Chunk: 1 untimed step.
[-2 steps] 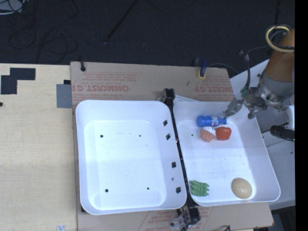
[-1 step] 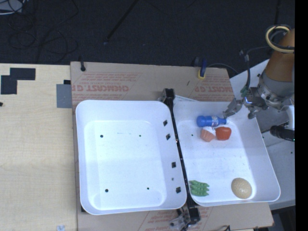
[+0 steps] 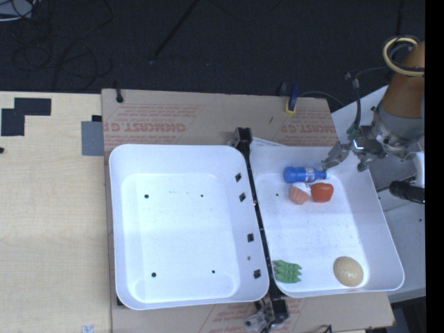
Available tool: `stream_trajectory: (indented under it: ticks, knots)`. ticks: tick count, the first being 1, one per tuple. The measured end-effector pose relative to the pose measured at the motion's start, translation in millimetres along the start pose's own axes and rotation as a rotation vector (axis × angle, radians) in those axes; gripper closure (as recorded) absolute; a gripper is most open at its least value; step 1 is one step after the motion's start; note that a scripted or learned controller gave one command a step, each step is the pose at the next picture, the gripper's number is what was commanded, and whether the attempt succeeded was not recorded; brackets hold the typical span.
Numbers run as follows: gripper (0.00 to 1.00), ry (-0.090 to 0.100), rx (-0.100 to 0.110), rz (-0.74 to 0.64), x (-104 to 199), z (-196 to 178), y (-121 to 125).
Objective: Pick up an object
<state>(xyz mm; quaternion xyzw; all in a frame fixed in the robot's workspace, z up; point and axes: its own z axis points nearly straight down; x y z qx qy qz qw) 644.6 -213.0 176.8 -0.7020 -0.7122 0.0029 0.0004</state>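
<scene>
White plastic fills your view: two shallow bins side by side, and everything loose sits in the right bin (image 3: 374, 217), where a blue bottle (image 3: 302, 175) lies on its side near the far wall, with a pale pink piece (image 3: 299, 195) and a red piece (image 3: 322, 192) just beside it. Down at the near wall you've got a green item (image 3: 287, 271) and a tan egg-shaped thing (image 3: 348, 270) (well apart from that cluster). Your gripper (image 3: 336, 155) hangs over the right bin's far right corner, near the bottle's cap end, and its fingers are too small and dim for you to tell whether they stand apart or together.

Right bin (image 3: 374, 207): bottle (image 3: 303, 175) at rear, two small items just before it; leafy item (image 3: 287, 271) and egg-shaped item (image 3: 348, 270) at front.
</scene>
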Motion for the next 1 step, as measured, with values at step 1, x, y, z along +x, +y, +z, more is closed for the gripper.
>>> stream_trajectory:
  ticks: [1]
  knots:
    - [0.0,0.0,0.0,0.0,0.0,0.0,0.0]
